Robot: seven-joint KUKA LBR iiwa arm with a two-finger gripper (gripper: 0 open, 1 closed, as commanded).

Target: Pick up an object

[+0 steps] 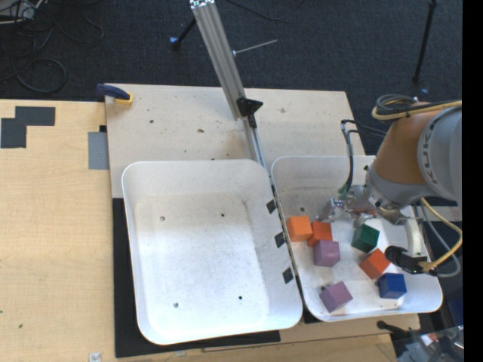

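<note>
The right bin [313, 173] holds several small blocks. An orange block [299, 227] touches a red block [323, 232] near the bin's left wall, with a purple block [326, 253] just in front of them. A green block [365, 237], another red block [373, 263], a blue block [392, 285] and a second purple block [335, 296] lie further right and nearer the front. My gripper [341, 207] hangs low over the bin's middle, just behind and to the right of the red block beside the orange one. I see no block in it.
The left bin [136, 179] stands beside the right one, with black clips along the shared wall. A slanted aluminium bar [223, 59] rises behind the bins. Cables [349, 149] hang off the grey and orange arm [411, 157].
</note>
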